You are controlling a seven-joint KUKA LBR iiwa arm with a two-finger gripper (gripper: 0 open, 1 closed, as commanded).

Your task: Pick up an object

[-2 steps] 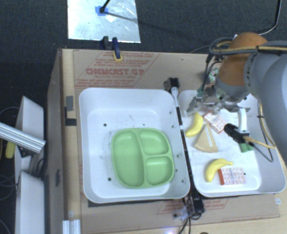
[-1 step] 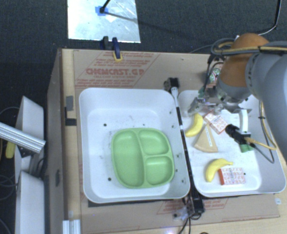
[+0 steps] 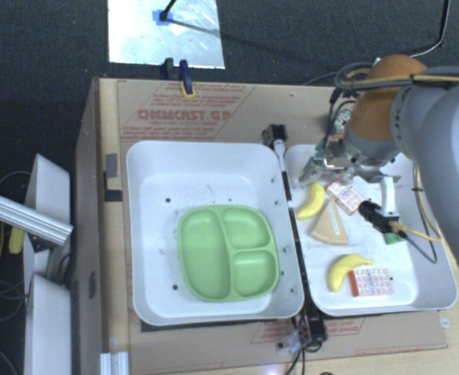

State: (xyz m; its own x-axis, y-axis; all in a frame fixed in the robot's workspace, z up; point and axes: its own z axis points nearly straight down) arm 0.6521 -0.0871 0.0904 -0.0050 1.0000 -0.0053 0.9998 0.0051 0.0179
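Observation:
My gripper (image 3: 324, 172) hangs low over the far left corner of the right bin (image 3: 440, 287), under the grey arm and its orange band. Just below it lie a yellow banana (image 3: 311, 201) and a small pink and white box (image 3: 345, 197), both close to the gripper. I see nothing lifted. Nearer the camera in the same bin are a pale cheese wedge (image 3: 331, 228), a second banana (image 3: 343, 269) and a red and white box (image 3: 370, 281).
The left bin (image 3: 147, 178) holds a green divided plate (image 3: 228, 252). A black divider strip (image 3: 288, 209) runs between the two bins. A cardboard sheet (image 3: 190, 112) lies under both bins, and grey equipment stands off the bench to the left.

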